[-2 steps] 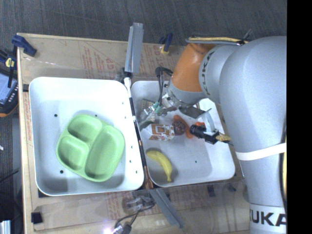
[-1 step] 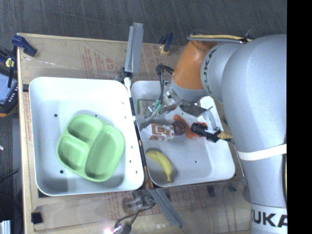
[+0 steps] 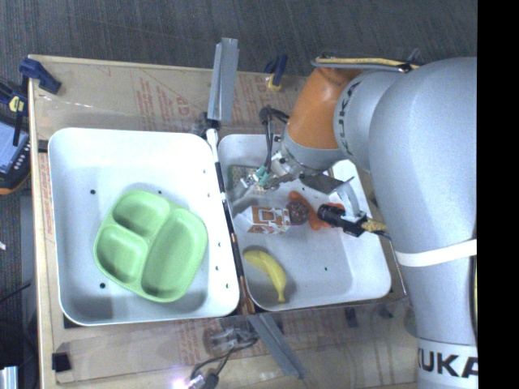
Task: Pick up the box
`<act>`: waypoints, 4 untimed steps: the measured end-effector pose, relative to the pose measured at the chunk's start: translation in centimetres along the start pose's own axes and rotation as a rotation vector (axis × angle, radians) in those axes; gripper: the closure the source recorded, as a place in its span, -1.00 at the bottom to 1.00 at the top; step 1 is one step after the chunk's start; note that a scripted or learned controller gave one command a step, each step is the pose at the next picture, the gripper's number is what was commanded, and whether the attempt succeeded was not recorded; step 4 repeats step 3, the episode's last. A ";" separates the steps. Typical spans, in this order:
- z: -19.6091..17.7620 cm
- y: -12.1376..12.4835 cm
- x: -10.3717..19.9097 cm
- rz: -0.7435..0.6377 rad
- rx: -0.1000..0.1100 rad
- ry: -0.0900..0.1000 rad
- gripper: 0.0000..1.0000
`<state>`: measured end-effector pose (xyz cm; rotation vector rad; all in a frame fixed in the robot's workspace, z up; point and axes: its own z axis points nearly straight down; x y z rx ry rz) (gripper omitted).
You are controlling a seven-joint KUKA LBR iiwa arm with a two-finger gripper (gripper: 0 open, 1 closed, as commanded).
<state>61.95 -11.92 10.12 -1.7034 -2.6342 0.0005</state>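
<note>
The box (image 3: 270,217) is small and white with brown print. It lies flat near the middle of the right bin (image 3: 365,278). My gripper (image 3: 258,177) is low over the far left part of that bin, just beyond the box and apart from it. The arm's orange band (image 3: 312,116) and grey wrist hide the bin's far right corner. Nothing shows in the gripper.
A yellow banana (image 3: 272,272) lies in the right bin near its front left wall. A red and dark brown item (image 3: 300,209) sits right of the box. The left bin (image 3: 73,160) holds a green divided plate (image 3: 151,245). Blue clamps (image 3: 276,70) stand on the bench's far edge.
</note>
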 end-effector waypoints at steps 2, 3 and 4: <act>-6.8 -4.9 -4.4 0.207 -0.003 -0.003 -1.00; 0.5 1.7 0.1 0.239 -0.009 -0.009 -1.00; 0.5 1.7 0.1 0.239 -0.009 -0.009 -1.00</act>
